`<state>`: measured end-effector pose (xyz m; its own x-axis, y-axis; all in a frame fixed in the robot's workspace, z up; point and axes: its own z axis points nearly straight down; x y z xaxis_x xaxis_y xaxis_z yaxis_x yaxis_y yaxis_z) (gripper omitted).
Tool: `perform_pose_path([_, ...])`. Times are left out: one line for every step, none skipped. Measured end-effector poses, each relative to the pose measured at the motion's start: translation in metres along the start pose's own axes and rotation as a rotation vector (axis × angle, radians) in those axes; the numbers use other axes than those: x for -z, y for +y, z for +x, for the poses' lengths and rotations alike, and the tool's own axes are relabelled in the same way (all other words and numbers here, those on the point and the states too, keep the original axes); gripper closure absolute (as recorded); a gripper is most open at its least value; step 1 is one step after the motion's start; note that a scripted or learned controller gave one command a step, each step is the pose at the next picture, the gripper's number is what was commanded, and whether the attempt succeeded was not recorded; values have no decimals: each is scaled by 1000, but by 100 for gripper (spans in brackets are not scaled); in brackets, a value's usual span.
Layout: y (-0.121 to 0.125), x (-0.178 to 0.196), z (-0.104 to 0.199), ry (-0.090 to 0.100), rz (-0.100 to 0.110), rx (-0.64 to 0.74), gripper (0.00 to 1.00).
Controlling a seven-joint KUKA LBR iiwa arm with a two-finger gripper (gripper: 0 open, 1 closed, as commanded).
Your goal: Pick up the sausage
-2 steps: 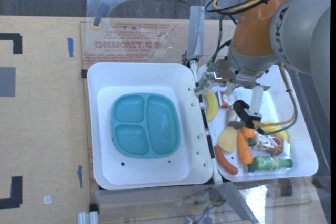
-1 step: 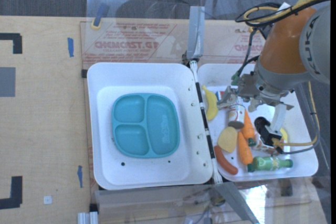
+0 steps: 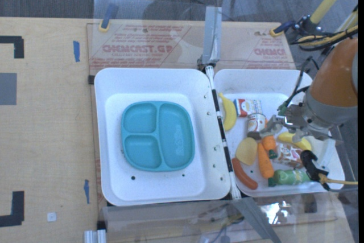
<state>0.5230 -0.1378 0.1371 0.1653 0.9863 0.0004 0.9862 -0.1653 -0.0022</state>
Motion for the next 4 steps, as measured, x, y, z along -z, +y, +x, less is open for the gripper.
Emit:
perform_pose_path([87,-49,26,-2,-7,-162,0])
perform_pose_path([61,48,72,-1,-3,-99,0])
perform_pose_path([41,-49,13,0,-10,-31,0])
perform_pose_path([42,-38,9,-3,-13,-38,100])
